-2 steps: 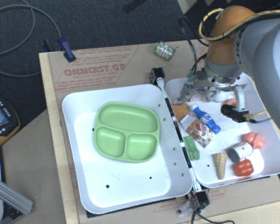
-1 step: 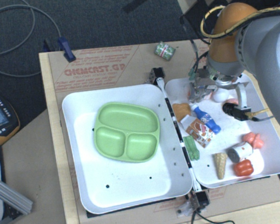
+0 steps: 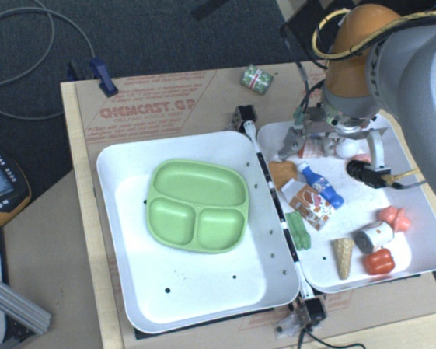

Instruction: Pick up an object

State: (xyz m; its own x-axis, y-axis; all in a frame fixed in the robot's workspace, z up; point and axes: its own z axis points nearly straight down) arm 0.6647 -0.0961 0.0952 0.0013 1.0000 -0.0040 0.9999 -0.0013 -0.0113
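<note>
Reference item: green three-compartment plastic plate, quantity one.

Shallow white plastic bins, quantity two: the plate's own bin and the neighbouring bin to the right of the plate.

Loose items in the bin right of the plate, quantity one each:
- tan flat piece
- blue bottle with white cap
- red-and-white printed packet
- green oblong piece
- beige toy ice-cream cone
- black-and-white short cylinder
- pink lumpy toy
- red rounded toy vegetable

Subtotal: eight. Pale items farther right of the plate, under the arm, cannot be counted.

On the bench beyond the plate: one small green-and-white crumpled item and one blue clamp.
</note>
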